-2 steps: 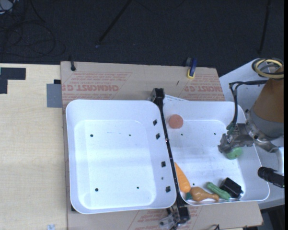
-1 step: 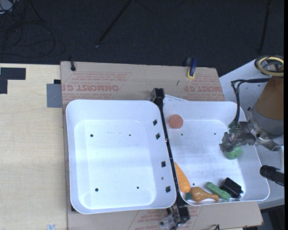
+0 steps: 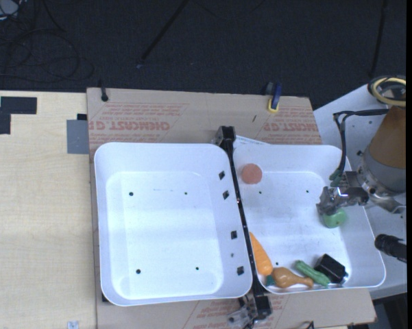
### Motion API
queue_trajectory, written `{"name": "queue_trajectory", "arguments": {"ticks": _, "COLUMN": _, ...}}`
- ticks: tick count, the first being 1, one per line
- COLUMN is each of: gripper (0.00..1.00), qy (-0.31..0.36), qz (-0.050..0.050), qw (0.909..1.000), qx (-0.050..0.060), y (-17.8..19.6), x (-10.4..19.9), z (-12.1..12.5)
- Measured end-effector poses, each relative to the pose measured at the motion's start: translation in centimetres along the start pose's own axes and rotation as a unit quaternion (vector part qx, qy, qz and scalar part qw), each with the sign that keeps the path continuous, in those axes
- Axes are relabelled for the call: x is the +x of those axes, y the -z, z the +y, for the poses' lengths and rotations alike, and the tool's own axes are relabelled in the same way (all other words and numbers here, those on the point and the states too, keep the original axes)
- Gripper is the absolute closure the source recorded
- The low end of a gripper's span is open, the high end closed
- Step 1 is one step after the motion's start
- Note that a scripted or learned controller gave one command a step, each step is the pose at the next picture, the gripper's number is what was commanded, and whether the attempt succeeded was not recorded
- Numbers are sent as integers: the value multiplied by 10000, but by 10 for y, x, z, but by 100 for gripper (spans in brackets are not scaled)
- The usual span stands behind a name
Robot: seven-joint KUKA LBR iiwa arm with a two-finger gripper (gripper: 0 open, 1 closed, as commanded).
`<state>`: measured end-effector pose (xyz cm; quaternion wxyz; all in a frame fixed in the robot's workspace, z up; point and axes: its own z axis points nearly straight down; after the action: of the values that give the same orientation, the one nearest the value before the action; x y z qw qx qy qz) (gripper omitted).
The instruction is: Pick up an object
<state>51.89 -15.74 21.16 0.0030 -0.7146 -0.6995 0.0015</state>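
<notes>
Gripping a green ball [image 3: 334, 218] between closed fingers, gripper [image 3: 331, 208] above right bin [image 3: 370, 252], well apart from carrot [image 3: 260, 254].

Even overhead light, fairly bright on the bench. Left bin [image 3: 164, 221] floor slightly blown out, near glare, soft shadow along its inner walls. Right bin [image 3: 295, 204] a touch greyer. Background above the cardboard [image 3: 192, 118] is near black, cables barely readable. Whole frame soft and low-res, small items at the right bin's lower edge smeared. No obvious edge distortion.
</notes>
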Motion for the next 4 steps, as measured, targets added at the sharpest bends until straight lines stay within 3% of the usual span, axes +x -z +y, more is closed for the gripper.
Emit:
{"name": "queue_trajectory", "arguments": {"ticks": 3, "gripper": 100, "qy": -9, "qz": 4, "qw": 10000, "qx": 7, "y": 28, "x": -3, "z": 0}}
{"name": "queue_trajectory", "arguments": {"ticks": 4, "gripper": 100, "qy": 91, "qz": 1, "qw": 10000, "qx": 9, "y": -50, "x": -43, "z": -45}}
